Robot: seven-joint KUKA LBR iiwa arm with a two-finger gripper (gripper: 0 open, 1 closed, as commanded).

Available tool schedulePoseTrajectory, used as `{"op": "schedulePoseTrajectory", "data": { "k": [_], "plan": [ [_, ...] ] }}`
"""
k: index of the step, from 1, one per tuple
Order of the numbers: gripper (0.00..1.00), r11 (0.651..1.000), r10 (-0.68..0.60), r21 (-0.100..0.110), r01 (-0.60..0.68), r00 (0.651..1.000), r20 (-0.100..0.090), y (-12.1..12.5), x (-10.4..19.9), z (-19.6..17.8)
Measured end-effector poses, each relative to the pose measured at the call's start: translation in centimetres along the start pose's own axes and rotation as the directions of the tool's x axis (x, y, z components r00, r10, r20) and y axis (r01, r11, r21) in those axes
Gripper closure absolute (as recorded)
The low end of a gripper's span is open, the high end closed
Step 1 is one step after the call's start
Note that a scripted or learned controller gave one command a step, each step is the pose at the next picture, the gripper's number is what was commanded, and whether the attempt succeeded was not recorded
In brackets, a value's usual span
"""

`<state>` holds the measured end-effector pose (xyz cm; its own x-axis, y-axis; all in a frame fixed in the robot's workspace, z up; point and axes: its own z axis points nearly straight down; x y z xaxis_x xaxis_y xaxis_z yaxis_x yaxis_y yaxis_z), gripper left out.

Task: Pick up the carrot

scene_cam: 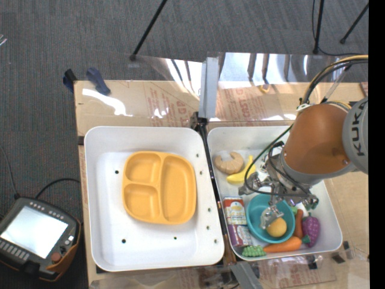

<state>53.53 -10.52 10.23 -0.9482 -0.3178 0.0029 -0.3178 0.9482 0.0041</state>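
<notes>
One gripper [272, 212] over the teal bowl [257, 217] in the right bin [334, 221].
Whether it is released or clenched cannot be told from this angle; its tip sits just above a yellow lemon-like fruit [277, 227] inside the bowl. "KU" reads on the arm's grey housing. The carrot [283, 245] lies along the bin's front wall, just beside the bowl's near rim, below the gripper, next to purple grapes [311, 228].

Orange carrot [284, 245]; teal bowl [258, 220]; yellow tray [160, 187]; purple grapes [311, 229].
</notes>
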Motion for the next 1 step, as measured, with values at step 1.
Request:
{"op": "schedulePoseTrajectory", "data": {
  "k": [1],
  "plan": [
    [0.00,0.995,-0.098,0.018,0.097,0.995,0.036,1.01,3.98,0.77]
  ]
}}
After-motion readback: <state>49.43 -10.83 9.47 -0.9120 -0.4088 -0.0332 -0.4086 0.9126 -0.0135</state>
